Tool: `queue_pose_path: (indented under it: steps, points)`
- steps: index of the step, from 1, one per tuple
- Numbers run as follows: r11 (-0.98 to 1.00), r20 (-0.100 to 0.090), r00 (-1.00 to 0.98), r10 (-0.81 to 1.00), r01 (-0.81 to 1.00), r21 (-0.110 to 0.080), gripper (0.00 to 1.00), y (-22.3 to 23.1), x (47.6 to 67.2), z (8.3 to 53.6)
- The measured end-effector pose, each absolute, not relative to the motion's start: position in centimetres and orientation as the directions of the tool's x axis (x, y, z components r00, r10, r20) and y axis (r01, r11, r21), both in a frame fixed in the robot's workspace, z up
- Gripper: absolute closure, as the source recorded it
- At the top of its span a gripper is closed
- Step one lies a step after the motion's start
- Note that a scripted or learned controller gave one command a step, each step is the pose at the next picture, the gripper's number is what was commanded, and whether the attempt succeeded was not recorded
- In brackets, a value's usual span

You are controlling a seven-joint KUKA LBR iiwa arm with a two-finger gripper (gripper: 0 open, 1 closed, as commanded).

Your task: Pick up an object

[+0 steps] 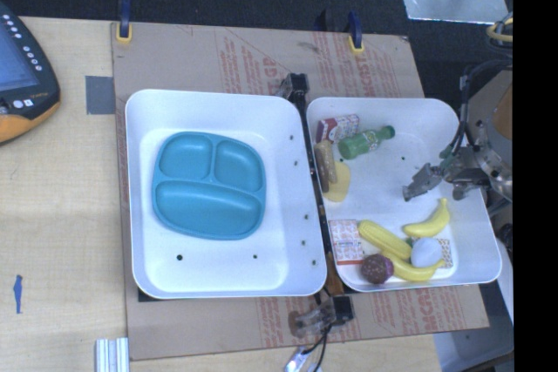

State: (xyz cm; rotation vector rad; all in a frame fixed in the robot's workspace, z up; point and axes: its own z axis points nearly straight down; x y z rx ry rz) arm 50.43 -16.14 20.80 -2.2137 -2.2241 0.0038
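Note:
My gripper point(418, 181) hovers over the right part of the right bin point(436, 113), open, with nothing between its fingers. Just below it lies a small yellow banana point(429, 223). A longer banana point(392, 246) lies along the bin's front, beside a white rounded object point(425, 253) and a dark red plum point(377, 267). A green bottle point(366, 141) lies on its side at the back, to the gripper's left. Against the left wall are a red-and-white packet point(336, 128) and a brown-and-yellow item point(331, 172).
The left bin point(148, 266) holds a blue divided plate point(209, 185). A red-and-white card point(346, 241) lies flat in the right bin's front left. A tablet-like device point(22, 70) rests on the bench at far left. Clamps point(353, 30) pin the cardboard underlay at the back.

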Motion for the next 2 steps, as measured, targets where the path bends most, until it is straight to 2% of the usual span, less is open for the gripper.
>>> queue_pose_path:
  steps: [1, 2]
  points:
    - [0.004, 0.003, -0.004, 1.000, 1.000, -0.005, 0.00, -11.3, 47.5, 9.4]
    - [0.007, 0.000, -0.007, 1.000, 1.000, -0.004, 1.00, -11.6, 47.6, 10.9]
